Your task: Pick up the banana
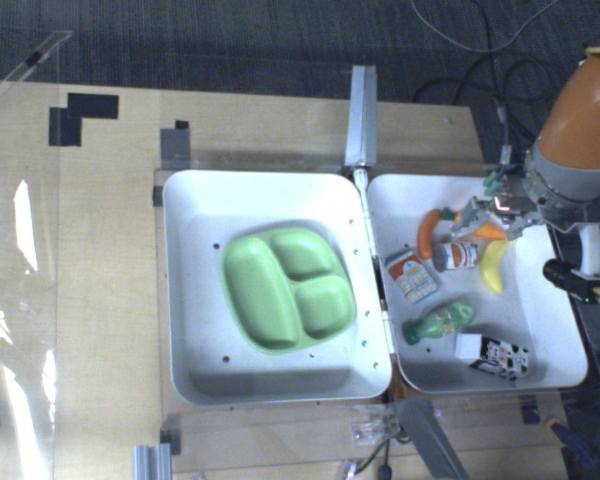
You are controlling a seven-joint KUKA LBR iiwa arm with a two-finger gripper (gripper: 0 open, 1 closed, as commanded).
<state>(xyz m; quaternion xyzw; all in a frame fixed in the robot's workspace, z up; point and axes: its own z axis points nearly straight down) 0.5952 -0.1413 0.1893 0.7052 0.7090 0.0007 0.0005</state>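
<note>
Over in the right bin (570, 358) sits the banana (492, 266), lying more or less upright in the view, toward the far right part of the bin floor. Just left of the banana is a small bottle with an orange-red label (456, 256), and beyond that an orange carrot-looking piece (427, 230). The hand (498, 208) hangs just above the banana's far end, near another orange bit (489, 232); honestly can't tell how wide it's spread, it's a blurry tangle of metal from this angle. Below-left of the banana there's a green bottle on its side (438, 323), a small red and white packet (412, 276) left of that, and a black and white box (493, 354) nearer the front. Way left of the banana, the left bin (195, 368) holds a green divided tray (288, 288). Both bins rest on the tabletop (70, 298).
</note>
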